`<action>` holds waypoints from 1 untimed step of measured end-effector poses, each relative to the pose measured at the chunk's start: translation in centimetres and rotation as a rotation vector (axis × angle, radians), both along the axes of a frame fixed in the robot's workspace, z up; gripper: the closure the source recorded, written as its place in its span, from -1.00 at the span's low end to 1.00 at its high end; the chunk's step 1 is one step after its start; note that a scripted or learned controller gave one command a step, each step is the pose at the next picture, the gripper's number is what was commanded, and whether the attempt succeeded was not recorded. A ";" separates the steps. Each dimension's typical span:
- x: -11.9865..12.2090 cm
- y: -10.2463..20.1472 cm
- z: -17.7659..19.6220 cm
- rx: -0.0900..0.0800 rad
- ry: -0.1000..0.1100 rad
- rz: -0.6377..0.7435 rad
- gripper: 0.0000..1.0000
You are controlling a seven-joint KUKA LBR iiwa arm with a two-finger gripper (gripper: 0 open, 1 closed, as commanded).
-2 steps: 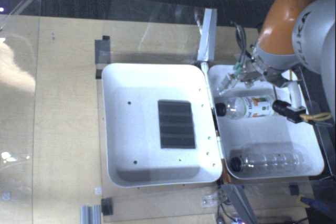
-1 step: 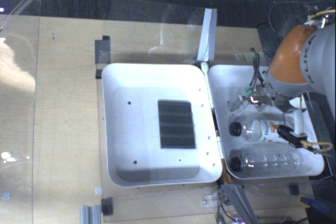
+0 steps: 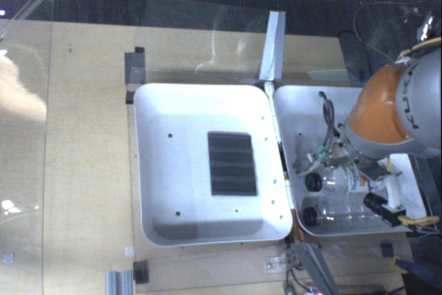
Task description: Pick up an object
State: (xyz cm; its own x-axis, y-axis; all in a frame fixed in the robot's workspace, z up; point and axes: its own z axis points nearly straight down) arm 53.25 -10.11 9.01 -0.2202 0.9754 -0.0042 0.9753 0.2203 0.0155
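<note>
- the arm (image 3: 407,107) is reaching in from the right, and its orange band (image 3: 376,110) is hanging over the right bin (image 3: 293,114).
- the gripper (image 3: 326,159) is sitting low in that bin, just above and beside the neck end of a labelled bottle (image 3: 343,181). judgement: it is being placed there as an approach to that bottle.
- gripper state: the wrist is covering it from this angle, so the writer cannot tell how far it is opened or whether it is gripping anything.
- the labelled bottle is lying on its side on the bin floor, with its black cap (image 3: 314,182) pointing toward the left bin (image 3: 148,148).
- a second bottle (image 3: 345,215), clear, is lying parallel to it and just nearer the front wall, with its cap facing the same way.
- both bottles are crowding the front half of the right bin. judgement: lying flat and close together, they are likely to roll or nudge each other if touched off-centre.
- a thin dark curved thing (image 3: 324,110) is lying toward the back of the right bin; what it is cannot be told.
- the left bin is holding a dark ribbed rectangle (image 3: 233,164), flat at its middle and well apart from the gripper.
- judgement: the pick is not yet showing as done, and nothing is visibly being lifted clear of the bin floor.
</note>
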 end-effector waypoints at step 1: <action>0.3 0.1 1.2 0.000 -0.009 0.002 1.00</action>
State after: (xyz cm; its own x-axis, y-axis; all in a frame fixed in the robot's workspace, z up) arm 53.60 -9.99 10.26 -0.2223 0.9749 -0.0062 0.9746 0.2224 0.0243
